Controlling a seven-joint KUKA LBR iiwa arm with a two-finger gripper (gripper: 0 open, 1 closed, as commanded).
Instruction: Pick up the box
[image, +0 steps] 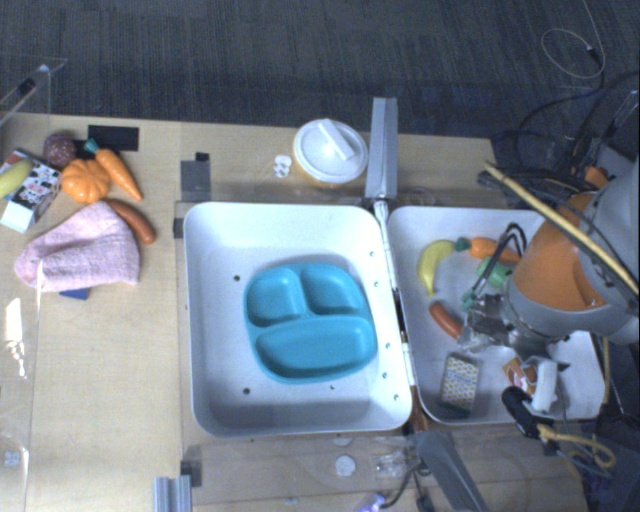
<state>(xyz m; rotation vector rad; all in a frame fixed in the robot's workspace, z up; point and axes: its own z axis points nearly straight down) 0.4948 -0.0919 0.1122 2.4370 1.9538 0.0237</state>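
Below gripper (480, 322): box (460, 381), patterned, flat in right bin (410, 300) | likely light, stiff card; take across narrow sides | finger spread, hold: cannot tell

I have one fixed camera, mounted above the bench (100, 380) and looking down at a slant. It stands far enough back to take in both white bins side by side, the left bin (205, 300) near mid-frame, the right bin (405, 300) toward the right edge, plus dark floor beyond the bench's far edge.
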